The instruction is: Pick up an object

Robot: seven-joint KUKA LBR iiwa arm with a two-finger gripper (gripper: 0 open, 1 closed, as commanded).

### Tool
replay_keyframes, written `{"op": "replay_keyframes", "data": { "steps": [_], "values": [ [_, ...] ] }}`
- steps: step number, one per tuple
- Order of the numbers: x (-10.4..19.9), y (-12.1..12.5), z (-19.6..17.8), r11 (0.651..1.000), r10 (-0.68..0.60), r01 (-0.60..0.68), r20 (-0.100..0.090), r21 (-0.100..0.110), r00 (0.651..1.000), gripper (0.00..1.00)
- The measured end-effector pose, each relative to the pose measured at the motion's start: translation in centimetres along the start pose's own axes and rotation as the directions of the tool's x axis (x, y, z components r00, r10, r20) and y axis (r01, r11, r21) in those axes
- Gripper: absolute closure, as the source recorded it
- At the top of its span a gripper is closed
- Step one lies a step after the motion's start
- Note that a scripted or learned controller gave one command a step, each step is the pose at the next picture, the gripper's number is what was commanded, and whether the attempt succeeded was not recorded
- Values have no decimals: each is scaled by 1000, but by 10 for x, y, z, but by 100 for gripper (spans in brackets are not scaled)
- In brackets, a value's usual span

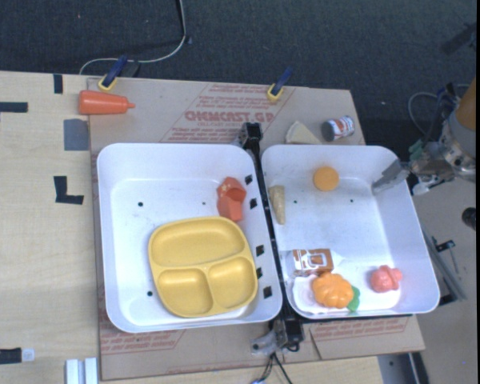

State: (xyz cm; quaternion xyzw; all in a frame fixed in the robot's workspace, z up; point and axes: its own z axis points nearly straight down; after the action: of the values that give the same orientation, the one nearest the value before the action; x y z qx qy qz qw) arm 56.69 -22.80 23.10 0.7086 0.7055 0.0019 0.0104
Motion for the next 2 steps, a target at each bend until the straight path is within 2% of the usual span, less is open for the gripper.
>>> {"op": "replay_keyframes", "data": {
  "steps": [1,2],
  "values": [
    [36,68,61,1000,-10,10,-12,17,1000,0],
    [70,95,140,1000,-9,9,-13,21,1000,0]
  ]
}}
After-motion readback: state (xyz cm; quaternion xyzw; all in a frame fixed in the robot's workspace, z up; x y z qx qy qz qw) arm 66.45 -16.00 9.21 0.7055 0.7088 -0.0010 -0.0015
